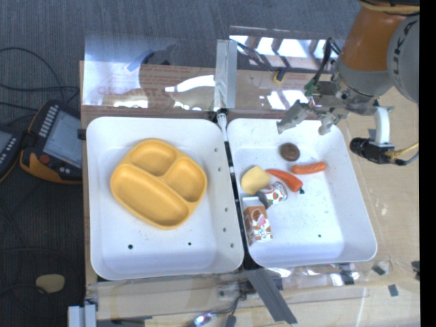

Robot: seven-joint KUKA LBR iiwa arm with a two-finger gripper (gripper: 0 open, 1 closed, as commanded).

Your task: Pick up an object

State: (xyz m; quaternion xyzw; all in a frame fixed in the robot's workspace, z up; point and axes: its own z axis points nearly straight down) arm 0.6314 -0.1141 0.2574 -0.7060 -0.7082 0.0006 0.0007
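My gripper hangs over the far edge of the right bin, its two grey fingers spread open with nothing between them. Just below it in the bin lies a small brown round piece. An orange sausage-like piece and a red-orange carrot or pepper lie a little nearer. A yellow wedge, a small printed can and a brown printed packet sit by the bin's left wall.
The left bin holds a yellow divided plate. A metal divider and reflective panels stand behind the bins. A black and orange handheld pendant lies on the floor at left.
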